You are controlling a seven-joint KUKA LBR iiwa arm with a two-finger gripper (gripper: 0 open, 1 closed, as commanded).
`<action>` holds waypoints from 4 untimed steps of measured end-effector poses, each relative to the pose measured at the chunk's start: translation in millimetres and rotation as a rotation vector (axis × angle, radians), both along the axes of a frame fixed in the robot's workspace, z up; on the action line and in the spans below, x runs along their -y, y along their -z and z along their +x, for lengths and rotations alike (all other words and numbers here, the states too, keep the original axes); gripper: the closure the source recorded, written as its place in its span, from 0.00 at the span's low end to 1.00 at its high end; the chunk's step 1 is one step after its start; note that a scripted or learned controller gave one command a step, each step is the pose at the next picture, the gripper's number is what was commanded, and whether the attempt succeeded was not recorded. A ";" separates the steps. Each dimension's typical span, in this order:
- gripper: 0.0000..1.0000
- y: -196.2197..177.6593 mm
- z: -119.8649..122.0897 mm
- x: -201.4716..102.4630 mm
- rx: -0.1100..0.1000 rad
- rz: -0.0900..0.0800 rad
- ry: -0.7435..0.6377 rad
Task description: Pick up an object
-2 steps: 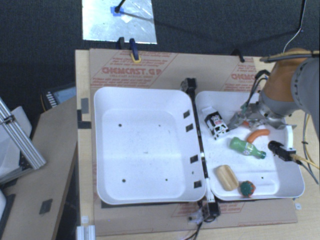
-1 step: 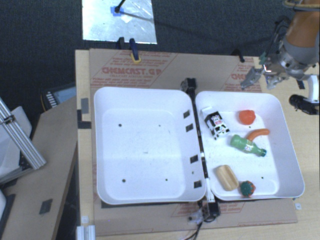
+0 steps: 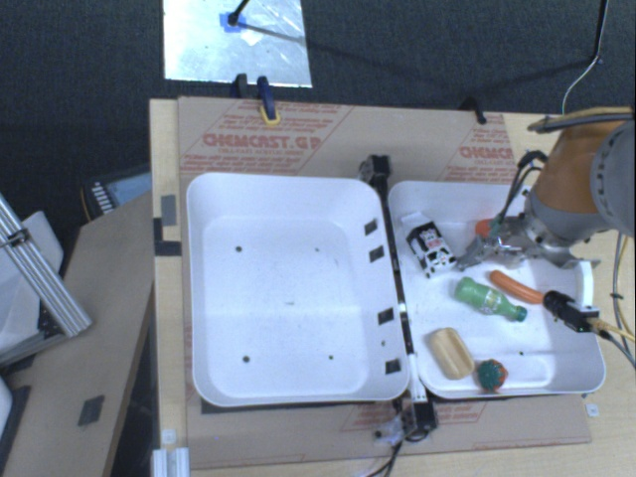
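The right bin (image 3: 571, 371) holds several small objects. A black-and-white toy (image 3: 425, 247) lies at its upper left. A green bottle (image 3: 489, 299) lies in the middle, with an orange carrot (image 3: 517, 287) just to its right. A tan bread roll (image 3: 450, 353) and a red-and-green ball (image 3: 490, 374) sit near the front edge. My gripper (image 3: 484, 251) is low in the bin, between the toy and the carrot, just above the bottle. A small orange-red piece (image 3: 484, 229) shows right behind it. The grey arm with its orange band (image 3: 581, 182) reaches in from the right.
The left bin (image 3: 288, 286) lies beside the right one, split from it by a black-clipped divider (image 3: 393, 266). A black part (image 3: 564, 310) hangs near the right bin's right wall. A shiny sheet (image 3: 238, 28) lies on the floor behind the bench.
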State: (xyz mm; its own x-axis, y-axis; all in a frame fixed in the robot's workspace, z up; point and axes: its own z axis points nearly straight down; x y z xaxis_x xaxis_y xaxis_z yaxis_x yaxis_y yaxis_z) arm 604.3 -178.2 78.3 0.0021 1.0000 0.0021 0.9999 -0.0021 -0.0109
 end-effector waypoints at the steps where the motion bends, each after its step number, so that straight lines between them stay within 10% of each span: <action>1: 0.00 -8.9 -63.7 -83.0 0.005 0.003 -0.010; 2: 1.00 -20.5 -59.7 -77.8 0.014 -0.002 -0.006; 3: 1.00 -194.8 1.7 -58.1 0.033 -0.008 -0.007; 4: 1.00 -255.8 -34.5 -143.5 0.019 0.000 -0.015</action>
